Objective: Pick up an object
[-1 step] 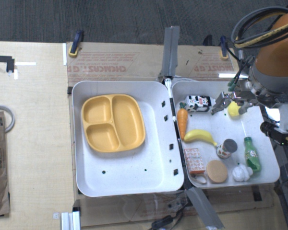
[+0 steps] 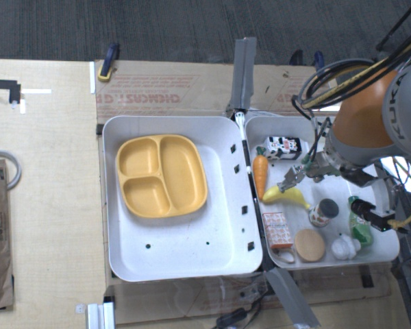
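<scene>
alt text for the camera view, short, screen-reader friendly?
Overhead view of a grey-and-orange robot arm reaching from the right, its gripper hanging over a banana in the right bin, among a carrot, a small carton and other small items. The left bin holds a yellow divided plate.

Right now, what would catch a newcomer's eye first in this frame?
The yellow three-compartment plate lying alone in the left bin stands out most. Next, the gripper reaching into the crowded right bin, poised just above the banana and beside the carrot.
</scene>
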`<action>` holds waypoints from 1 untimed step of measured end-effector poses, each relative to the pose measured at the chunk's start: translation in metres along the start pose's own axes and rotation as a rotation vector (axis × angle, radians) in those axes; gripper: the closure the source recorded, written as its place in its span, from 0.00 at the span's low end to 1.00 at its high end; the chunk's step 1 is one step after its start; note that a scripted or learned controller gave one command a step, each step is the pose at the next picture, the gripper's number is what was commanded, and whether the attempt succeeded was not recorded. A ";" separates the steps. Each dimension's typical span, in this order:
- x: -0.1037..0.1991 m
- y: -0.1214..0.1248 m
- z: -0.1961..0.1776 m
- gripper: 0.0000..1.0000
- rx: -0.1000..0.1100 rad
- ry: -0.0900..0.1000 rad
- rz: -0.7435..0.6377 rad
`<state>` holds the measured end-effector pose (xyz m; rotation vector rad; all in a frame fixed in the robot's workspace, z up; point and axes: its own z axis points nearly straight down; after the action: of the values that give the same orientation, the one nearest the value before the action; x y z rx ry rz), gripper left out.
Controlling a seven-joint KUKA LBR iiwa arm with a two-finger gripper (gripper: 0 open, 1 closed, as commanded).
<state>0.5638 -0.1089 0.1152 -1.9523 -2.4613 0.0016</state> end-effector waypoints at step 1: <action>0.002 0.011 0.014 0.00 -0.018 -0.008 -0.165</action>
<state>0.5737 -0.1040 0.1016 -1.7527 -2.6276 -0.0124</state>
